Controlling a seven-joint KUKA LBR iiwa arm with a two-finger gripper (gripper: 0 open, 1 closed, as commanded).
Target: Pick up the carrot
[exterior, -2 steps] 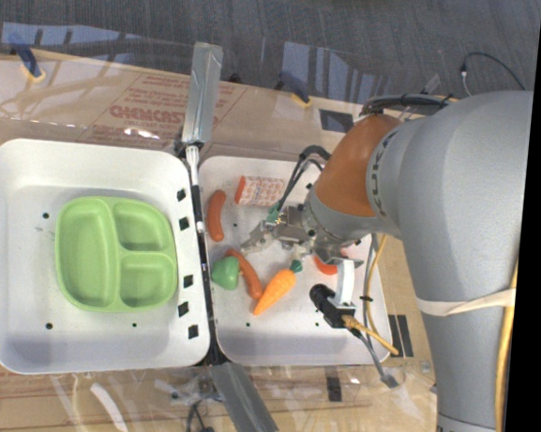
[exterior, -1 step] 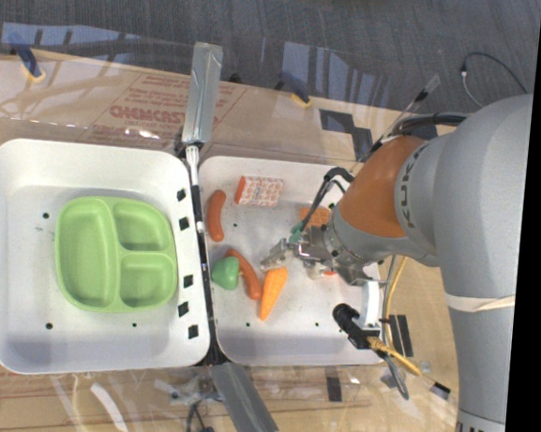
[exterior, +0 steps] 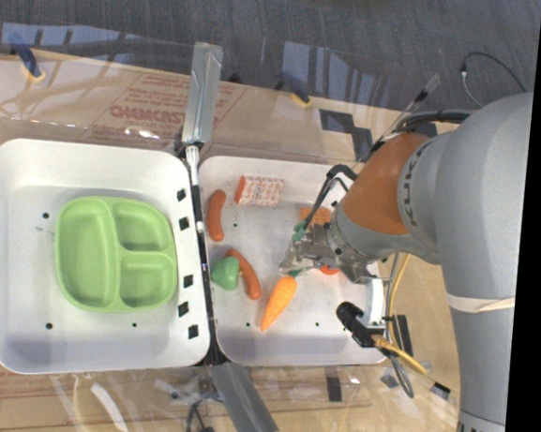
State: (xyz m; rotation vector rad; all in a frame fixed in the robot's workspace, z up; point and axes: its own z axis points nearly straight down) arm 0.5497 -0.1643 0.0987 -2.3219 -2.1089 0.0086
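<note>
Gripper (exterior: 297, 262) low in right bin (exterior: 240, 344), finger state impossible to tell. Carrot (exterior: 278, 301) just below and beside fingertips, tilted, thick end up near them, point down-left. Green piece (exterior: 225, 272) farther left.

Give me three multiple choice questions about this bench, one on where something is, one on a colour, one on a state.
1. Where does the carrot lie?
A. in the left bin
B. in the right bin
C. on the divided tray

2. What colour is the divided tray?
A. green
B. red
C. blue

3. How does the carrot stand relative to the bin floor?
A. lifted in the air
B. lying on the floor
C. stood upright against a wall

Answers: 1 B, it lies in the right bin just below the gripper. 2 A, the tray in the left bin is light green. 3 B, it lies flat and slanted.
</note>
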